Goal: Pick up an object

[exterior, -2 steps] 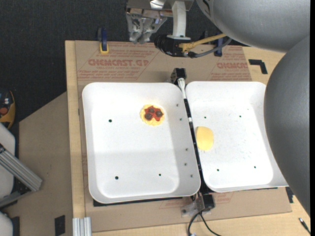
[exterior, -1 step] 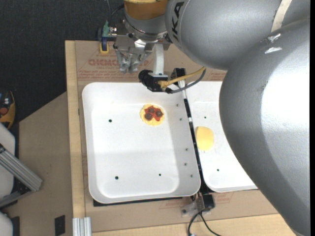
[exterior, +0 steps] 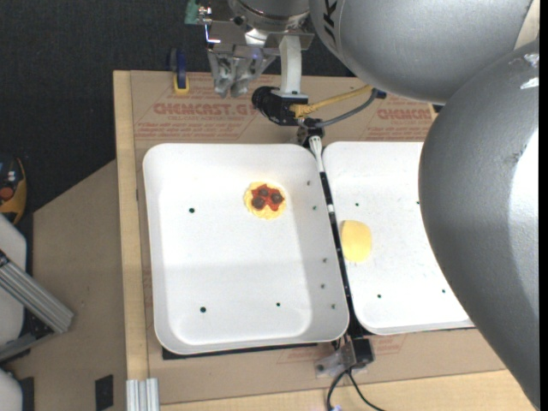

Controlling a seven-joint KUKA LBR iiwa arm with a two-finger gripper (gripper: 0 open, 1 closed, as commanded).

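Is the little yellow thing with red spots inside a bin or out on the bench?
Inside. The yellow piece with red spots lies on the floor of the left bin, within its raised white rim.

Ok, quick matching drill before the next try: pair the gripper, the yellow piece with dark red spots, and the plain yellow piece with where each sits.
Things:
1. gripper
2. spotted yellow piece
3. plain yellow piece

Places:
A. right bin, near its left wall
B. above the bench's far edge, beyond both bins
C. left bin, far half

Pairs: 1-B, 2-C, 3-A
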